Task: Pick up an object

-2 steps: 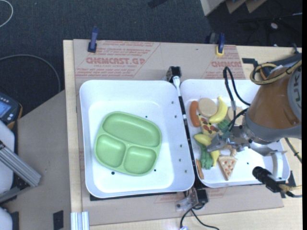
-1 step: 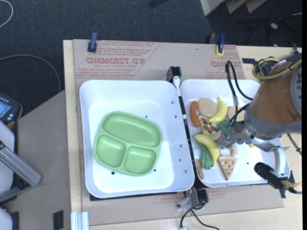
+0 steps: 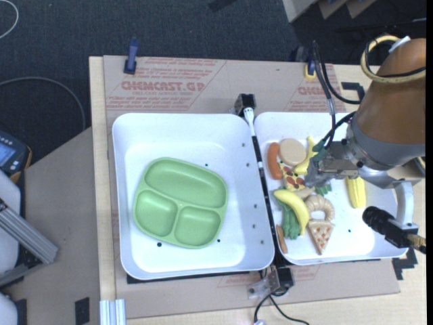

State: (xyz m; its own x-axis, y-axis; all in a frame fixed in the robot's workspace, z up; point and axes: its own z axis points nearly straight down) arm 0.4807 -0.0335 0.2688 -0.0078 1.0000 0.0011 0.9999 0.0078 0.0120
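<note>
The gripper [image 3: 318, 175] hangs low at centre-right; the banana [image 3: 295, 202] lies just below-left of it; its grip I cannot tell.

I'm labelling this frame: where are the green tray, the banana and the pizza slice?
green tray [image 3: 179, 181], camera view, top compartment floor
banana [image 3: 295, 202], camera view, middle of its curve
pizza slice [image 3: 321, 236], camera view, centre of the wedge

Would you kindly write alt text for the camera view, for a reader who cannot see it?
A grey and orange robot arm reaches its gripper into the right bin, among toy food: banana, hot dog, pizza slice. The left bin holds a green divided tray.
</note>
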